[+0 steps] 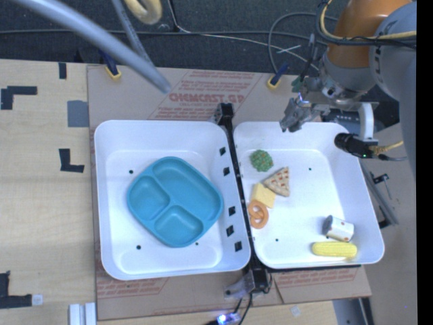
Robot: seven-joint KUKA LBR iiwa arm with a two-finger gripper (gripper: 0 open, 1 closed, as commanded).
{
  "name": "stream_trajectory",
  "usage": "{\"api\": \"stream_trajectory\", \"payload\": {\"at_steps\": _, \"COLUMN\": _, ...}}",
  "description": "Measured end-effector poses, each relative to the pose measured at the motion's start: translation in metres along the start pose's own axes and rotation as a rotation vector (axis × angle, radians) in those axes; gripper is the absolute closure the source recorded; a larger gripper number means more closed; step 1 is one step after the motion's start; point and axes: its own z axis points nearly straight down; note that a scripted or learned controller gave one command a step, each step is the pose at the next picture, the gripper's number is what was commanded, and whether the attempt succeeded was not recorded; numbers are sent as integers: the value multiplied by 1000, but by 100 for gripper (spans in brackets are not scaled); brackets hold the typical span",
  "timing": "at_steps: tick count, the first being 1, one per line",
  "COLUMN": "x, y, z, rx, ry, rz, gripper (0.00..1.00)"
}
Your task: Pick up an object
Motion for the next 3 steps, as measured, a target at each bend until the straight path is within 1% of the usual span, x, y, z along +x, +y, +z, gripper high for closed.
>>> {"api": "stream_trajectory", "payload": {"at_steps": 1, "x": 60, "y": -18, "z": 12, "rx": 3, "ry": 1, "rz": -4, "gripper": 100}}
{"api": "stream_trajectory", "payload": {"at_steps": 2, "x": 114, "y": -40, "z": 14, "rx": 3, "ry": 1, "rz": -5, "gripper": 100}}
{"api": "stream_trajectory", "payload": {"at_steps": 3, "x": 173, "y": -53, "z": 12, "rx": 2, "ry": 1, "rz": -6, "gripper": 100}}
